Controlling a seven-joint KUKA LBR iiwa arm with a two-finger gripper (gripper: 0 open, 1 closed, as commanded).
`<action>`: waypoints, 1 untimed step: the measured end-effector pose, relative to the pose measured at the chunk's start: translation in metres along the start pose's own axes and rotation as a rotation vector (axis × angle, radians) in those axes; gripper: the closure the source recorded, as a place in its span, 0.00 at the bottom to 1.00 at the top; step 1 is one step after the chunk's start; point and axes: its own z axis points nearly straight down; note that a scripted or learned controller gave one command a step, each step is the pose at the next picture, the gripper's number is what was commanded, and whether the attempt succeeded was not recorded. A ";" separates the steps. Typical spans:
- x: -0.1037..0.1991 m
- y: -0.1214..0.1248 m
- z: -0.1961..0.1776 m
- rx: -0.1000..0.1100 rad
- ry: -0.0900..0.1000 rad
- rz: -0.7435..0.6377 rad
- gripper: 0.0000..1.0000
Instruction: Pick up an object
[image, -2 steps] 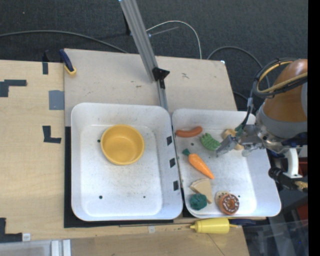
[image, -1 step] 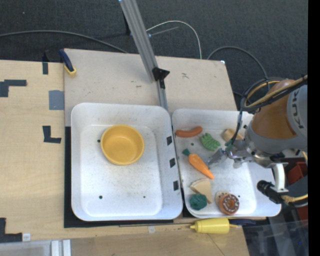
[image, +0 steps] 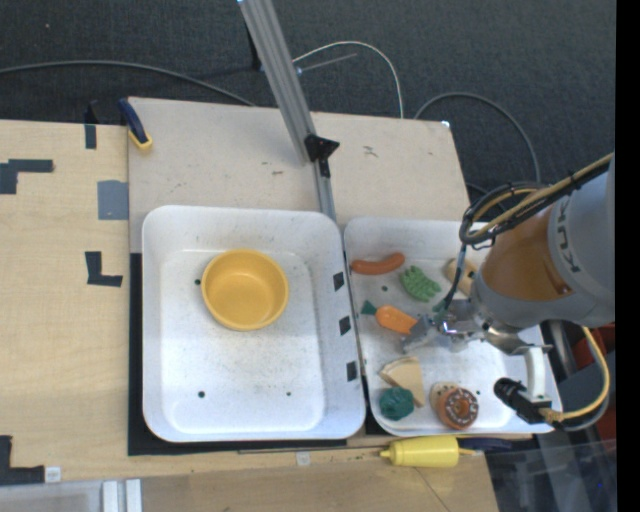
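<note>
The bench (image: 250, 150) carries two shallow white bins side by side; the left bin (image: 160, 330) holds a yellow bowl (image: 245, 289), upright, in its upper-left part; the right bin (image: 365, 240) holds the small things. The grey arm (image: 560, 255) with its orange band reaches in from the right, and its tool (image: 447, 328) hangs low over the middle of the right bin, just beside an orange carrot-like toy (image: 396, 320); whether it is spread or pinched I cannot tell from here. Above lies a reddish sausage (image: 377, 265), with a green leafy piece (image: 421, 284) near it; lower down a pale wedge (image: 405, 374), a dark green lump (image: 396, 403) and a round brown piece (image: 458, 405). A yellow bottle-like thing (image: 425, 453) lies on the bench just below that bin.
</note>
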 end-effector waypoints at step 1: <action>0.001 0.001 -0.013 -0.003 0.001 -0.001 1.00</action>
